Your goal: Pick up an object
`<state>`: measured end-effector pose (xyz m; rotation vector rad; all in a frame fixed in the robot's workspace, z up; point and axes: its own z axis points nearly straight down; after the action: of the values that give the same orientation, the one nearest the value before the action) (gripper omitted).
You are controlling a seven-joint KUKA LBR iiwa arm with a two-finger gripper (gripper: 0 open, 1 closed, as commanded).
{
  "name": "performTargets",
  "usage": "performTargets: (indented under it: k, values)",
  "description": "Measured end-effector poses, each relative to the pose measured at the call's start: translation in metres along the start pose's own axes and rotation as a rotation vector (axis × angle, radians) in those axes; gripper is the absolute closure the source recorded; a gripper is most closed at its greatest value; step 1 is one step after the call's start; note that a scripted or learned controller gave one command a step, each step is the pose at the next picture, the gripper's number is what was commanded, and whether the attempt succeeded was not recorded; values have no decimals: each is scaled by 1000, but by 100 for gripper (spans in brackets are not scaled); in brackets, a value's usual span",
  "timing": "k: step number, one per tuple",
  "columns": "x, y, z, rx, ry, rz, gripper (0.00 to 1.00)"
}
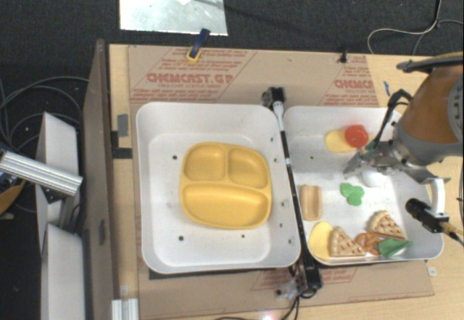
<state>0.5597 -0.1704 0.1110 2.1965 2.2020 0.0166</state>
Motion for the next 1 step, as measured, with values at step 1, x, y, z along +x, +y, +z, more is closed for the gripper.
performTargets:
  k: [1]
  values:
    - [-11,103,27,17,11,-6,0]
